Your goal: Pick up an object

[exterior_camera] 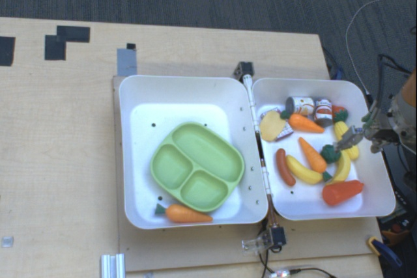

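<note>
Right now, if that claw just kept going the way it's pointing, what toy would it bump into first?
Probably the carrot with the dark green top, just left of and below the claw in the right bin. Its height above the toys is unclear, so it might pass over.

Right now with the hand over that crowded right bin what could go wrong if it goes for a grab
Crowding: below the hand, a carrot, bananas and a red pepper lie touching or overlapping, so the hand may pinch two toys or push one aside.
Wall: the hand sits close to the right bin far side, so a descent there might clip the rim.
Rounded toys could slip out.
</note>
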Robot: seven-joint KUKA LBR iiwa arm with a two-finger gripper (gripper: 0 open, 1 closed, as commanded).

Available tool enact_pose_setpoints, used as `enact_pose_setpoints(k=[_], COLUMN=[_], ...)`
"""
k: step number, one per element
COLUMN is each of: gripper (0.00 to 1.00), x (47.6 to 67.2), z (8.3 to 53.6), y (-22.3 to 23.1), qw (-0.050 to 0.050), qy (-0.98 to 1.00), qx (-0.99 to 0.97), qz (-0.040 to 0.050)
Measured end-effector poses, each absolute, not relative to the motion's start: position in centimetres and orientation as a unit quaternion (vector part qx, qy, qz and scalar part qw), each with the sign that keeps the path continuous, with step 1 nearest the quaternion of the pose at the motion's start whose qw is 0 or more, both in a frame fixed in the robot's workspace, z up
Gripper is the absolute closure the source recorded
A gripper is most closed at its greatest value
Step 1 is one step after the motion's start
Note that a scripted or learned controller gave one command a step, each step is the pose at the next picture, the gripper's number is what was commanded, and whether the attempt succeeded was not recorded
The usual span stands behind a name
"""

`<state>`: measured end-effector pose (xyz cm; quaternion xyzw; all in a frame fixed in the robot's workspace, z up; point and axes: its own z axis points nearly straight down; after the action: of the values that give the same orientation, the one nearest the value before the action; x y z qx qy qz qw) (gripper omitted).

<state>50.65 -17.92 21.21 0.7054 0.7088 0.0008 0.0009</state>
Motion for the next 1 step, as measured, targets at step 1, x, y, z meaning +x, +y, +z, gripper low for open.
enact_pose_setpoints(k=[1], gripper=[0.00], x=[52.51], z=[9.36], y=[-12.33], qw=[0.000], qy=[0.709], qx=[0.706], qz=[0.0006])
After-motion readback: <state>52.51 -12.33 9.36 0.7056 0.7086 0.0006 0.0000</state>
